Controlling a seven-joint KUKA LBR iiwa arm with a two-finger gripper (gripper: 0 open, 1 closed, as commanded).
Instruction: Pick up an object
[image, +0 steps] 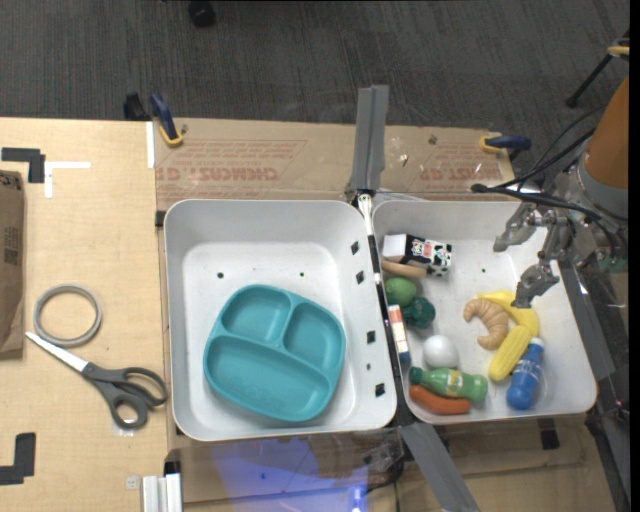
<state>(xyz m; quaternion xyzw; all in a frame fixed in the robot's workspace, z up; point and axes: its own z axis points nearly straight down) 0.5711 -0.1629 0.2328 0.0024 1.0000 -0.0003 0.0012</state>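
Brown cardboard (300, 160), mirrored print, unreadable

Brightness: you get even, fairly bright overhead light, nothing dim.
Glare: the white bins (262, 222) wash out a bit, and there's a bluish glow on the bench's near edge (300, 480).
Shadows: soft, short ones beside the teal tray (275, 352) and scissors (105, 378).
Sharpness: you'll see mild softness overall, grainier at the far carpet.

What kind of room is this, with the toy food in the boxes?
Probably a robot testing lab. A robot arm reaches over two white bins, one bin has toy food like a plastic croissant, and scissors and tape lie on the bench.
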